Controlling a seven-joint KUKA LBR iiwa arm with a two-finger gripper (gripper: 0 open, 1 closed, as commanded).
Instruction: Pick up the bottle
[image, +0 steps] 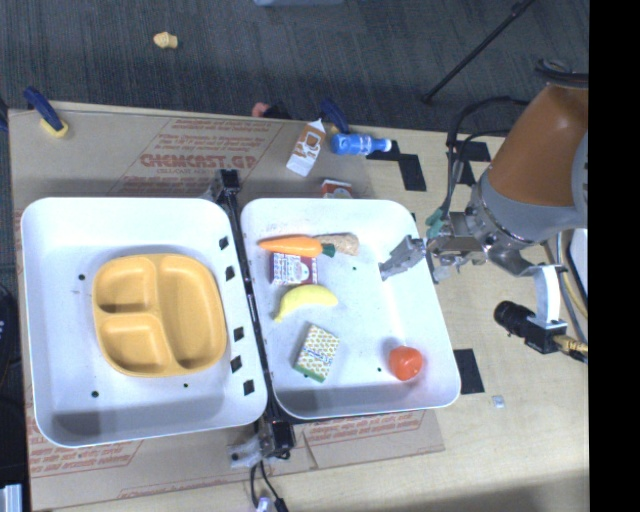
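Bottle (358, 145), blue, lies outside both bins on the bench (500, 420) at 12 o'clock, well apart from gripper (404, 256), toward its 11 o'clock. Gripper hovers over right bin (432, 330) at its 3 o'clock rim; finger spread: cannot tell. Cardboard under bins, dark carpet beyond. Arm's orange band cut off at 2 o'clock

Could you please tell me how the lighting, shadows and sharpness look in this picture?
Camera view: even, soft light, with faint shadows inside the white bins; glare-free; the whole frame is slightly soft, so print on the blue bottle is unreadable and the claw looks blurred.
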